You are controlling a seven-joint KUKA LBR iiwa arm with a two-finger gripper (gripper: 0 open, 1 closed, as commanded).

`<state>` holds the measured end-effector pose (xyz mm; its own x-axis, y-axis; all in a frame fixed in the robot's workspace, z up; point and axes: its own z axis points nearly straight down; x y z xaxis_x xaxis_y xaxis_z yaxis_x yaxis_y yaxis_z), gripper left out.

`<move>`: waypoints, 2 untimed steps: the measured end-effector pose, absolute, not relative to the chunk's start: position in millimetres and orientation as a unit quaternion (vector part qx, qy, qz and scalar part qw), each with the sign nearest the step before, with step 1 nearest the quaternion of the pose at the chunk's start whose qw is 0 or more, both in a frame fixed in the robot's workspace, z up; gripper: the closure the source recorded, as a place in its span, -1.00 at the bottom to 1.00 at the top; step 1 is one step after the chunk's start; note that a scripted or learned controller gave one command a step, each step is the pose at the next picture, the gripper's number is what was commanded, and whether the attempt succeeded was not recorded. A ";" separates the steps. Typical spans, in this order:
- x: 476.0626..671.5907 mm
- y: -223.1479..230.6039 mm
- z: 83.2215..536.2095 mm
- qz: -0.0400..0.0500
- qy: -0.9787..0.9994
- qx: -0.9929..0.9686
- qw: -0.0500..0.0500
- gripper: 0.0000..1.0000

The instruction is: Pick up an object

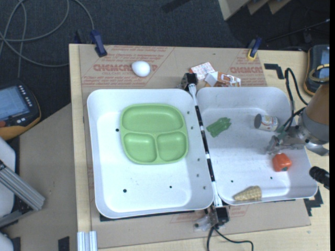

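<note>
In the right bin (238, 101) lie a small green leafy piece (218, 125), a little can on its side (266, 122), a red-orange pepper-like toy (281, 162) and a tan waffle cone (248, 194). My gripper (279, 143) reaches in from the right edge and hangs low over the bin, just above the red-orange toy and below the can. Nothing shows held in it.
The left bin (104, 156) holds a green divided plate (154, 133). On the board behind the bins sit a white egg-like ball (140, 68) and crumpled wrappers (212, 76). Blue clamps hold the board's back edge.
</note>
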<state>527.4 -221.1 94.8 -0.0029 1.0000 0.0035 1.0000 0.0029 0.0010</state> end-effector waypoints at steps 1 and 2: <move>553.8 -223.7 104.3 0.000 -0.707 -0.707 -0.001 1.00; 554.1 -221.8 104.0 -0.001 -0.708 -0.706 0.001 -1.00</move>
